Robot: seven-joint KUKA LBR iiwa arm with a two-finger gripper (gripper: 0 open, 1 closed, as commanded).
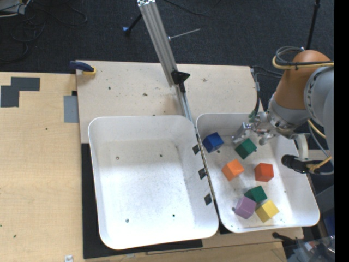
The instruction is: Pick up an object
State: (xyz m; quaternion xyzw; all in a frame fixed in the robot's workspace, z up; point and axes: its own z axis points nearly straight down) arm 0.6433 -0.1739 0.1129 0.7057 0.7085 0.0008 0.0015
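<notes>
Camera view, right of centre: the tool is seen low in the right bin, its metal fingers spread around the top of a dark green cube, which appears to sit between them while resting on the bin floor. That cube is tilted, matte and dark green, lying in the upper part of the right bin, with a blue cube to its left and an orange cube just below it.

A grey KUKA arm with an orange band above its wrist reaches in from the right, its two-finger gripper lowered and angled leftward.
</notes>
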